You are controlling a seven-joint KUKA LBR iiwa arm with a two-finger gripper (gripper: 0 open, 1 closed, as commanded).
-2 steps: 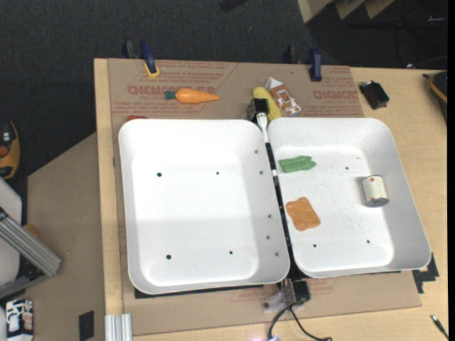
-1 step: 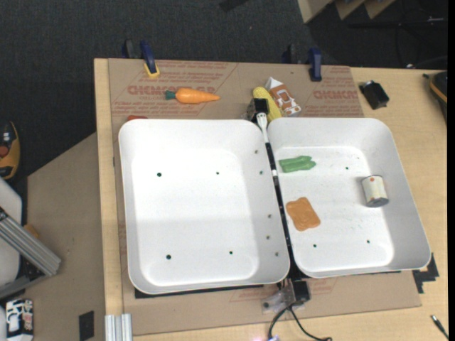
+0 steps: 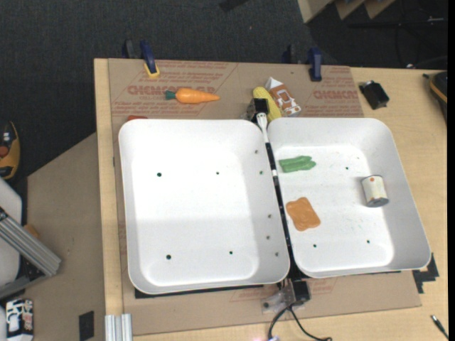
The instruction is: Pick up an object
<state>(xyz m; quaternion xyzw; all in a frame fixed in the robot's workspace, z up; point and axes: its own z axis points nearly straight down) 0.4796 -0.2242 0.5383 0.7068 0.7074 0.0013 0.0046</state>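
Cabling and a small black fitting [image 3: 293, 294] sit at the bench's near edge, just below the seam where the two white bins meet. Whether the gripper is open or closed cannot be told. Three candidates for picking lie in the right bin [image 3: 398, 251]: a green piece [image 3: 296, 164] near the far left corner, a flat orange-brown piece [image 3: 303, 214] just beside the left wall, and a small white cylinder [image 3: 374, 190] on its side toward the right wall, all well apart from one another. The left bin [image 3: 135, 190] shows its white floor and a few dark dots. Beyond the bins, on the brown board [image 3: 234, 80], rest a toy carrot [image 3: 193, 96], a yellow item [image 3: 264, 96] and a brown-and-white packet [image 3: 285, 100]. Two blue clamps [image 3: 150, 61] grip the board's far edge.
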